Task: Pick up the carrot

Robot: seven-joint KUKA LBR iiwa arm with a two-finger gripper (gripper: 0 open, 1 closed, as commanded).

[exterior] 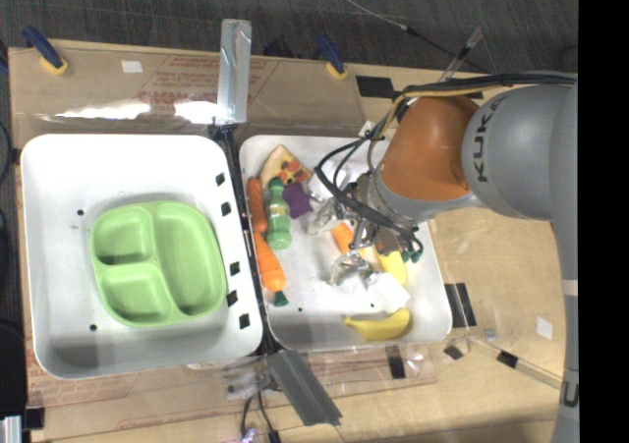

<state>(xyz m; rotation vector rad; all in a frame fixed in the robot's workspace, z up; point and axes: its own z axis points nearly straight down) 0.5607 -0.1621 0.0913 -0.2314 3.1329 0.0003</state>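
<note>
Hovering over the right bin [295, 328], my gripper [356, 252] hides its state from view. The carrot [269, 264] lies along the bin's left wall: probably light, stiff, smooth; grasp mid-length.

The left bin [44, 235] holds a green divided plate [157, 261] near its centre. In the right bin [432, 318], a banana [378, 325] lies at 6 o'clock, a green bottle [278, 217] stands at 9 o'clock, and a pizza slice [283, 165] sits at 11 o'clock. A purple piece [297, 198] lies just beside the bottle, toward 2 o'clock of it.
</note>
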